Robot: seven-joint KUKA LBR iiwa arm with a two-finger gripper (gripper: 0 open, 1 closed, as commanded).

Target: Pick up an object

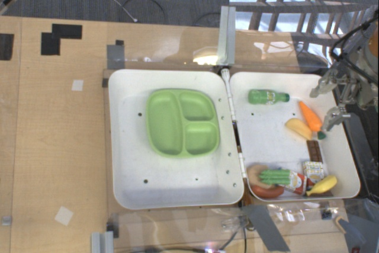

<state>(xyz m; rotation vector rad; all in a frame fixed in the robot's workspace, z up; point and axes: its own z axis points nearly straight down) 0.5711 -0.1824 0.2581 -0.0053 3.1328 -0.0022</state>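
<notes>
I see the left bin [127,186] holding a green divided plate [181,122]. The right bin [260,127] holds a green bottle [267,96] up top, a carrot [310,116] touching a yellow piece [298,128], and at the near edge a banana [323,186] beside a pile of toy food [278,179]. My tool [333,102] sits over the right rim near the carrot, fingers apart, nothing between them

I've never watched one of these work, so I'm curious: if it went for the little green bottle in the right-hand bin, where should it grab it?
Probably around the middle of the green bottle, coming straight down. It lies on its side, long axis running left to right, with bare bin floor around it, so fingers closing across its narrow width should fit.
</notes>
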